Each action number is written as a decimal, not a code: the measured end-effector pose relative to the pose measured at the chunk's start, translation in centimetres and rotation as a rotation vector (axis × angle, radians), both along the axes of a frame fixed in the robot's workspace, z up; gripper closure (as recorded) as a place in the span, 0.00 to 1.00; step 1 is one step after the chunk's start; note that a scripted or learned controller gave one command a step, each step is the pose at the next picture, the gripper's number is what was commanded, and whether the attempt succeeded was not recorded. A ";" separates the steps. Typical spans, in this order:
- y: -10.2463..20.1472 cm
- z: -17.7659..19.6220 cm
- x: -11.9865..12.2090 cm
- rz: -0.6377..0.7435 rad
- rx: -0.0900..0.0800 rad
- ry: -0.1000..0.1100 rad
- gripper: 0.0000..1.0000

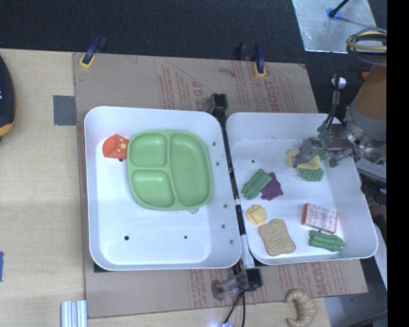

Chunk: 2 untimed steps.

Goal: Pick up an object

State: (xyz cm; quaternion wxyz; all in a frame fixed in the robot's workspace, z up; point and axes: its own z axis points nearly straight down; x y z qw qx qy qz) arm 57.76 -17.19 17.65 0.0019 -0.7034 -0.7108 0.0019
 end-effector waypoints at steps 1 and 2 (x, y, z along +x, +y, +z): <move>-2.4 -8.2 4.5 -0.001 -0.004 -0.004 0.00; -2.5 -6.7 4.4 0.000 -0.003 -0.004 1.00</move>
